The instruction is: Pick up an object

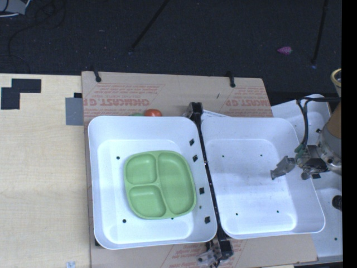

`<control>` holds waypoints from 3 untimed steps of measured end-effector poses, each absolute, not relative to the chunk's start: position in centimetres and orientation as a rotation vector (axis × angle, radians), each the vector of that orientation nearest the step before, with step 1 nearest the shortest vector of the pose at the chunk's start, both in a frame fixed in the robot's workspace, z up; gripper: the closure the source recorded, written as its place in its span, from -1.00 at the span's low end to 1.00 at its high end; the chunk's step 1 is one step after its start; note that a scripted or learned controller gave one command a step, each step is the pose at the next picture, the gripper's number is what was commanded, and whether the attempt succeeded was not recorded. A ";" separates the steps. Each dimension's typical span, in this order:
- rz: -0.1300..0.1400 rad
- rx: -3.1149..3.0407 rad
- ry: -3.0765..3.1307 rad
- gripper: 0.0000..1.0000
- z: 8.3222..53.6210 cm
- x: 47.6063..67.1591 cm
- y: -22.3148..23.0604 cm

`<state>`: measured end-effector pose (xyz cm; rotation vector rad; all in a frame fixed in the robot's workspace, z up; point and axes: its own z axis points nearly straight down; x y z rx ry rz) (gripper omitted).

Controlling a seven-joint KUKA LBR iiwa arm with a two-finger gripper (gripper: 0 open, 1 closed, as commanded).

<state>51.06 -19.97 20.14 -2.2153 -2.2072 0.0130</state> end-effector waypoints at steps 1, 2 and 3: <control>0.002 -2.219 -2.219 -1.00 20.9 51.4 -19.9; 0.005 -2.216 -2.216 -1.00 14.7 50.7 -19.5; 0.005 -2.216 -2.216 -1.00 9.3 50.6 -19.4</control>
